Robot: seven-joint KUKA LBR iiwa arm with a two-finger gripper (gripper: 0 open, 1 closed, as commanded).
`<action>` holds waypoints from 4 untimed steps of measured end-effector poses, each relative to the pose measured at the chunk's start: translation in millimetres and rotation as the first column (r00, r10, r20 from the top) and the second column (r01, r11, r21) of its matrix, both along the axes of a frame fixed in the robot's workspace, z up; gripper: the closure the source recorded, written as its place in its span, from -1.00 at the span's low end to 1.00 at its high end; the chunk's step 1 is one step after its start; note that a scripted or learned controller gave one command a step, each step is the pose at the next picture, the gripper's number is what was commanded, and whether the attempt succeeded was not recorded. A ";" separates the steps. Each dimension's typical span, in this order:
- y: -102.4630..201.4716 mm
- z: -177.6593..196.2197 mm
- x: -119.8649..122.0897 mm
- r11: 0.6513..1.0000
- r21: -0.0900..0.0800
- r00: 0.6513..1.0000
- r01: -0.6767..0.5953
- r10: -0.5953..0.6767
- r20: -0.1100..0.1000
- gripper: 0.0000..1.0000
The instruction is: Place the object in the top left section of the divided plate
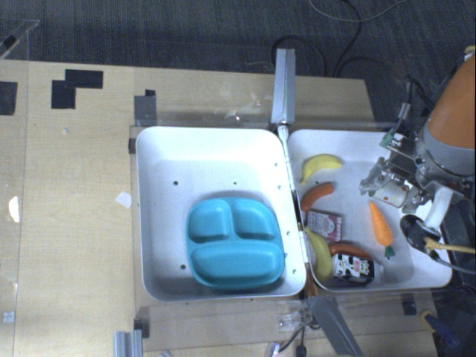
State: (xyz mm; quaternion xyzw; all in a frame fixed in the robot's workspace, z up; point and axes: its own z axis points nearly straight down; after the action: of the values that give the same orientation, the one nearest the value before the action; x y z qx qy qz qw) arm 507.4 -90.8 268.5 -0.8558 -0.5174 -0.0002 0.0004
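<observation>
We see the blue divided plate point(236, 242) in the left bin point(160, 199). The end effector point(394, 188), its grip unreadable, hovers near the carrot point(381, 227): likely light, rigid, slick; grasp mid-body.

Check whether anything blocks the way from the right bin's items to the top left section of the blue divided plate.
Nothing lies in the top left section of the blue divided plastic plate. Between the shallow white right bin and the plate stand only the two bins' adjoining rims, to be lifted over.
</observation>
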 end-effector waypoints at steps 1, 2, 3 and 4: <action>40.3 -8.3 -18.8 0.954 -0.001 0.954 -0.301 0.301 0.001 1.00; 33.4 -74.6 -19.4 0.926 -0.001 0.926 -0.377 0.377 0.000 1.00; 33.8 -65.6 -17.6 0.925 -0.001 0.925 -0.379 0.379 0.001 1.00; 37.5 -85.5 -19.6 0.896 0.000 0.896 -0.444 0.444 0.000 1.00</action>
State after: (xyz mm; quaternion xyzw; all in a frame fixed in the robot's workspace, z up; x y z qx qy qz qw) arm 487.8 -53.3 183.0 -0.7154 -0.6988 -0.0002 0.0002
